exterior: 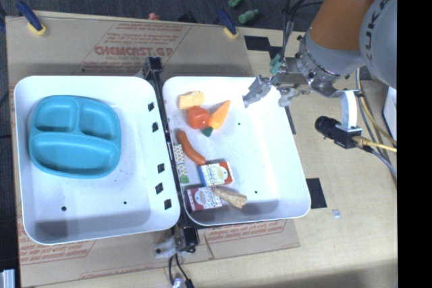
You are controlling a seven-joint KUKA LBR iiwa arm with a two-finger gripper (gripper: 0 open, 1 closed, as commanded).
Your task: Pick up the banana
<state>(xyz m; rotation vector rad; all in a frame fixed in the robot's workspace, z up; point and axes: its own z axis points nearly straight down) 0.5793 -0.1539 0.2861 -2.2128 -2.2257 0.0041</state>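
The right bin (283,165) holds several toy foods. A pale yellow piece (191,99) lies near its back left corner; I cannot tell whether it is the banana. Beside it sit a red tomato (198,118) and an orange carrot (220,113). My gripper (268,94) hangs over the bin's back right part, to the right of the carrot and apart from every item. Its two fingers stand open with nothing between them.
A red sausage (191,147), a small carton (215,174), a dark red packet (197,198) and a bread stick (230,196) lie toward the right bin's front. The left bin (81,212) holds a blue divided tray (74,135). Clamps (227,21) grip the cardboard's back edge.
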